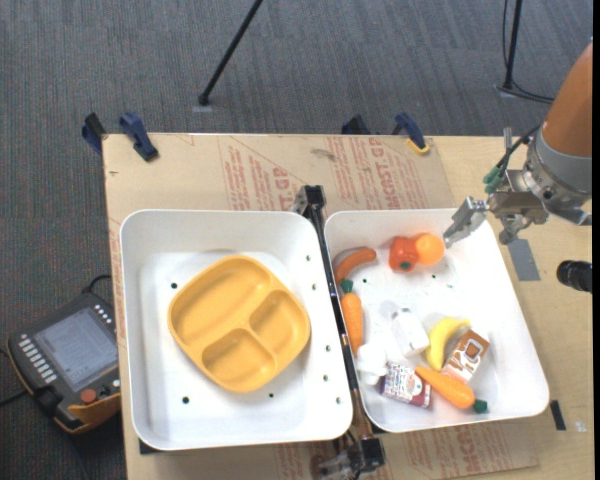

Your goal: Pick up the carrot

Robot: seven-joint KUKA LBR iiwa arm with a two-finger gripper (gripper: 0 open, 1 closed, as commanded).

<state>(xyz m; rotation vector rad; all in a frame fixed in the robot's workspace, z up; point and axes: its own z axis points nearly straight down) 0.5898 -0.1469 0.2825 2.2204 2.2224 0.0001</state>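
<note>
- The tool [485,218] hangs over the upper right rim of the right bin [528,363], at the end of the grey arm with its orange band. Its two fingers stand spread apart, one reaching left over the bin corner and one pointing down by the rim, with nothing between them.
- Nearest to it inside the bin are an orange round fruit [429,249] and a red one [404,254] touching it, then a curved brownish sausage-like piece [354,261] farther left.
- The carrot [351,319] lies by the bin's left wall, well apart from the tool, down and to the left of it in the camera view. Its long axis runs nearly straight up and down the picture, green stub at the top end.
- A second carrot [447,388] lies near the bin's lower edge, long axis slanting down to the right, green tip at the right end. It lies just beside a brown carton [467,353] and a small pouch [405,384]. Which of the two the task means, I cannot tell.
- In my judgement the reach must cross the bin diagonally, and the fingers should close across the carrot's short width.
- White items [405,330] blur into the bin floor and are hard to make out; the wall crowds the left carrot.
- The left bin [140,368] holds a yellow divided plate [239,322] on the counter [230,168].
</note>
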